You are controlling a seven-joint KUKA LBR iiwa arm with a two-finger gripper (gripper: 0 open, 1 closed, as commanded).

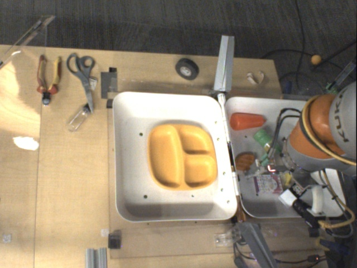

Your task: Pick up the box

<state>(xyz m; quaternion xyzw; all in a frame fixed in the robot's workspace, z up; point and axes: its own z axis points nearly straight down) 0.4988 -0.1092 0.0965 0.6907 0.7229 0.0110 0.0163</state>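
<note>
Arm (329, 130) comes in from the right edge of the frame, grey body with the orange band sitting over the right bin (248, 205). Gripper (273, 163) is low in that bin, roughly center-right of the frame, mostly buried under the wrist and cable loops. Can't tell its state, too much clutter and shadow around it.

Box (266, 184) lies flat on the right bin's floor, lower-middle of that bin: a small whitish pack with purple print. It sits just below the gripper, slightly to the left of it in the frame. Whether they touch, can't tell. Nothing visibly clamped.

Other stuff in the right bin:
- orange-red carrot-shaped piece (247, 120) in the upper left of the bin, well above the gripper
- green item (263, 137) just under it, near the cables
- brown round object (244, 161) against the bin's left wall, just left of the gripper and above-left of the box

Left bin (125, 149) fills mid-frame and holds a yellow compartment tray (181, 155), three sections, centered on the bin floor.

On the bench (67, 205), upper left of the frame: red-handled pliers (47, 77), scissors (83, 77) beside them. Black tape roll (187, 68) sits above the left bin, and a grey metal bar (224, 63) runs up from the seam between the two bins.
</note>
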